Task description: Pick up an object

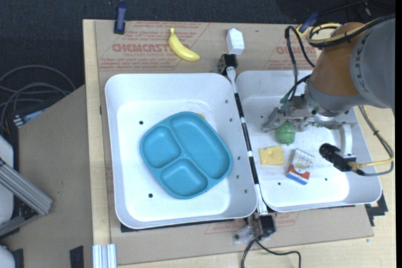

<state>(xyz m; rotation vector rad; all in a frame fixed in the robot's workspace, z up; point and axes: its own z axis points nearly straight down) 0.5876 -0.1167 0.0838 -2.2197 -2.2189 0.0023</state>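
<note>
Tray [183,154]: blue, three compartments, in left bin [119,103].
Packet [301,166]: right bin [358,194], near front.
Cheese [272,155]: yellow slab, just left of packet.
Green ball [286,134]: right bin, directly under gripper [287,120].
Fingers: state not discernible; no grasp visible.
Banana [182,47]: on bench [151,47] behind left bin.

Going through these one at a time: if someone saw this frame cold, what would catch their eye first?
Probably the blue divided plate, large and bright in the left bin. Next, the grey arm with its orange band reaching into the right bin, its gripper right above a small green object, with a yellow piece and a small packet nearby. A yellow banana lies on the board behind the bins.
</note>
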